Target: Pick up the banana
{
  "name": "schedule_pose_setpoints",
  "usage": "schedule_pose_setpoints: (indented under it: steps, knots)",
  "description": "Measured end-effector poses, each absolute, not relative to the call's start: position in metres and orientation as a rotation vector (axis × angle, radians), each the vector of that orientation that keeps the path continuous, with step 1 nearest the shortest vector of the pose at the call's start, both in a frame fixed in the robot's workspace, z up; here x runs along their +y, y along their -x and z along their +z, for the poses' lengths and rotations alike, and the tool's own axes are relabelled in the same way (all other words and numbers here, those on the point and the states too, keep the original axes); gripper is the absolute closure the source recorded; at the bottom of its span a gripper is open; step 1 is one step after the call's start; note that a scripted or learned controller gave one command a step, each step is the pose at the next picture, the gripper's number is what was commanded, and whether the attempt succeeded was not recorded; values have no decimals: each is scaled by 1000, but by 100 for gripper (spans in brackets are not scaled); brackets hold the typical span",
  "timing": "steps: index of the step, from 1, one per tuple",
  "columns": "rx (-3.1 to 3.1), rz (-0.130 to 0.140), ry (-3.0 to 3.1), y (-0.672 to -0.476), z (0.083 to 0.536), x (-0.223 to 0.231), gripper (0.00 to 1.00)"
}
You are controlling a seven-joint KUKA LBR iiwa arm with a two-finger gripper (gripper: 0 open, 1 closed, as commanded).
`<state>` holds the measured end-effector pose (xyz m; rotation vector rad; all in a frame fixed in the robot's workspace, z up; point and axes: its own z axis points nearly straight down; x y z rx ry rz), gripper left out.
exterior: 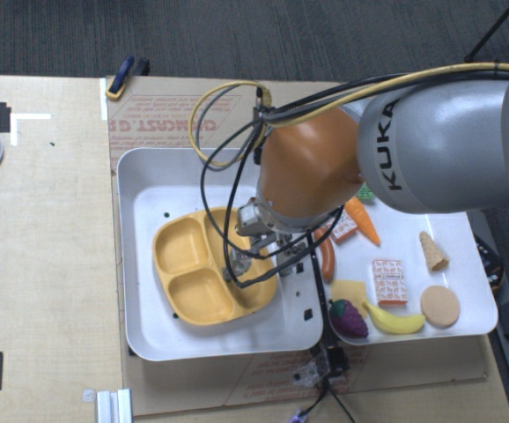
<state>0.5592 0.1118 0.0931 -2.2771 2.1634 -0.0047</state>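
The yellow banana [395, 321] lies near the front edge of the right bin [477, 328], between the purple grapes [350, 318] and a round tan cookie [439, 306]. My gripper [256, 264] hangs under the orange wrist band over the divider between the two bins, at the right rim of a yellow divided plate [193, 271]. It is well to the left of the banana and a little further back. Nothing of the banana is near the gripper. The arm's body and cables hide much of the gripper.
The left bin [136, 236] holds the yellow plate. In the right bin are a carrot [363, 221], a sausage [328, 259], a cheese slice [351, 291], a red-and-white box [388, 282] and an ice cream cone [432, 251]. Cables loop above the left bin.
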Motion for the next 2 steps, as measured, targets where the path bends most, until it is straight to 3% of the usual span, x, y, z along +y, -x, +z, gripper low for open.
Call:
schedule_pose_setpoints:
  steps: [1,2]
  knots:
    - [1704,-11,2641,-567,94,145,0]
    - [1728,-53,2641,-575,103,128,100]
